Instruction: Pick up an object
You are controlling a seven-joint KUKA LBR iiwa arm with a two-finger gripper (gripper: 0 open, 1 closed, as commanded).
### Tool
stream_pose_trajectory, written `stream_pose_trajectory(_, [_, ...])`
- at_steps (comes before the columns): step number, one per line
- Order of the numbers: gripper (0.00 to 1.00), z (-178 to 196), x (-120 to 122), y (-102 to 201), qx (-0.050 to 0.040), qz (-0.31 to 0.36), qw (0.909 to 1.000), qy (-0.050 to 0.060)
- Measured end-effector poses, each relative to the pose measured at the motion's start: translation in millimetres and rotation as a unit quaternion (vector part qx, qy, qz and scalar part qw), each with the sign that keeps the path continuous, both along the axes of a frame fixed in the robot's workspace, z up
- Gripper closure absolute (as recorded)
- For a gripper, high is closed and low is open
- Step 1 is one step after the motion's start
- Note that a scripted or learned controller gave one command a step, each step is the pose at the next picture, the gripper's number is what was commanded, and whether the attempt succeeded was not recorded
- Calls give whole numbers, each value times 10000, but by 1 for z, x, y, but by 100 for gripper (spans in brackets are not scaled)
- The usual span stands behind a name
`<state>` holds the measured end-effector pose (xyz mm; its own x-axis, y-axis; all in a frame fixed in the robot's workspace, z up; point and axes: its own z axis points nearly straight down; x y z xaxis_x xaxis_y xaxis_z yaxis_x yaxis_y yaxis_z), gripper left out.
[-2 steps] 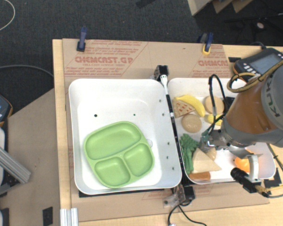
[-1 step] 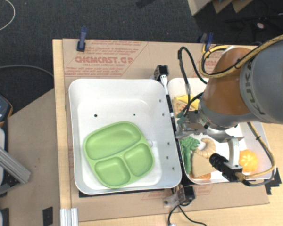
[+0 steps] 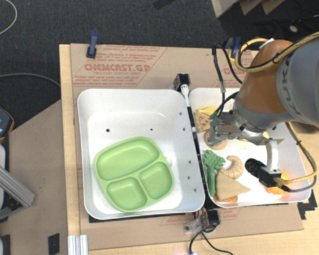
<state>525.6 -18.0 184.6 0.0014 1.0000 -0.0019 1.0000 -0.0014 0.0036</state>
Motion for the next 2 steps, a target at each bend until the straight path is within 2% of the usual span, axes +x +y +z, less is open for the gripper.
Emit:
stream_pose_trajectory(1, [100, 33, 5, 20, 9, 20, 10000, -5])
stream_pose_trajectory(2, [100, 191, -6, 7, 11, 11, 10000, -85])
